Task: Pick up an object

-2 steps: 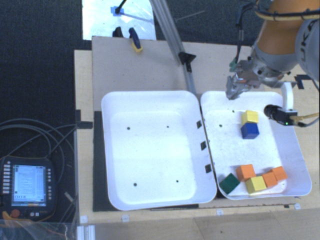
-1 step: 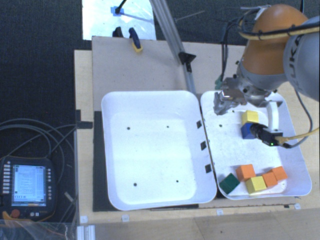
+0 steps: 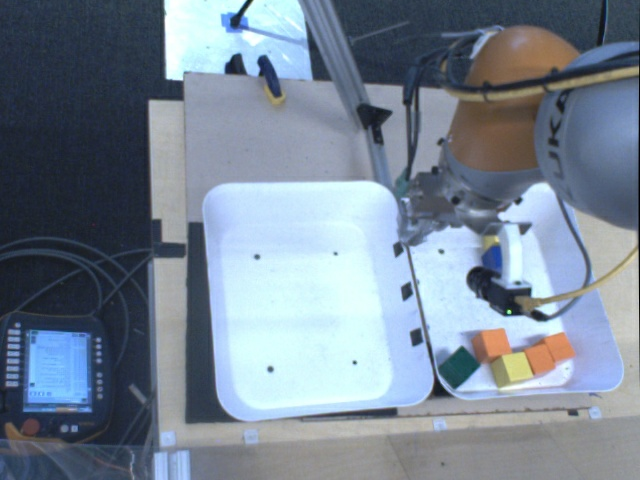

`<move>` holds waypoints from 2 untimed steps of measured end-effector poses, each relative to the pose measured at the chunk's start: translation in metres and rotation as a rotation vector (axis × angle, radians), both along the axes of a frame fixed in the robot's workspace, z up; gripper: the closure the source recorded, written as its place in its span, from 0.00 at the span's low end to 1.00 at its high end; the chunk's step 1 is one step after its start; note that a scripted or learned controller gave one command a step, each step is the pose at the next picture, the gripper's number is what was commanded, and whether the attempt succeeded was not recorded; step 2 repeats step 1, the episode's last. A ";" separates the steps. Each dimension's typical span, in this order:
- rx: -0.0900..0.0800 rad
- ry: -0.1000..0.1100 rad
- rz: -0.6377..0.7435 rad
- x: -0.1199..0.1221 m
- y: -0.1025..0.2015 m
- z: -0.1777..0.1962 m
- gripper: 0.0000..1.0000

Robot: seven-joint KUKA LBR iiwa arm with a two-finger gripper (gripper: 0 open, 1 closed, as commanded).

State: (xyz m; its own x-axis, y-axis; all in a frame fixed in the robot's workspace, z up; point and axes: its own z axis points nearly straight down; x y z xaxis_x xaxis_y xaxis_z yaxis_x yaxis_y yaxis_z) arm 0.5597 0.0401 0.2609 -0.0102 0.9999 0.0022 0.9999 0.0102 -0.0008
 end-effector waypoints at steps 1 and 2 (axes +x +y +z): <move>0.000 0.001 0.000 -0.034 0.042 0.001 1.00; 0.000 0.001 0.000 -0.034 0.042 0.001 1.00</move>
